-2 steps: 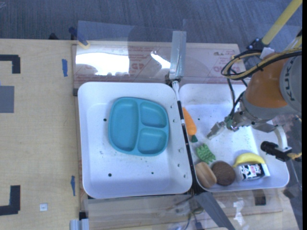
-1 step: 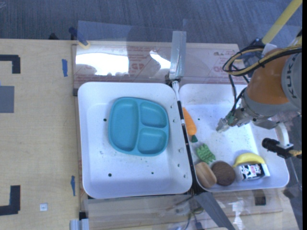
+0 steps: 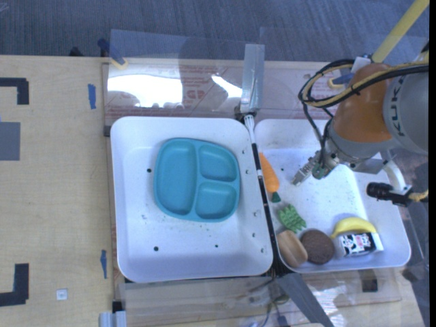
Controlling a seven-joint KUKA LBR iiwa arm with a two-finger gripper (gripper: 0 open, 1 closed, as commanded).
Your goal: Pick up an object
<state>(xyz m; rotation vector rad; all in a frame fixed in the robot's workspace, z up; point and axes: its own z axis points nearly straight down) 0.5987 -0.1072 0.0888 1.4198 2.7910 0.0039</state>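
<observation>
In the right bin [image 3: 381,261] lie several toy foods. An orange carrot [image 3: 269,174] rests along the bin's left wall. A green leafy piece [image 3: 292,217] sits below it. A tan bread roll [image 3: 293,248] and a brown round cookie [image 3: 317,245] lie at the front. A yellow banana [image 3: 354,225] rests on top of a small black and white carton [image 3: 357,244] at the front right. My gripper [image 3: 310,171] hangs over the middle of the right bin, right of the carrot, with nothing visible between its fingers.
The left bin [image 3: 129,216] holds a blue divided plate [image 3: 197,179]. A clear plastic wall [image 3: 177,80] stands behind the bins, and a grey divider post [image 3: 251,80] rises between them. Cables [image 3: 327,87] loop above the wrist. Wooden bench [image 3: 48,182] lies left.
</observation>
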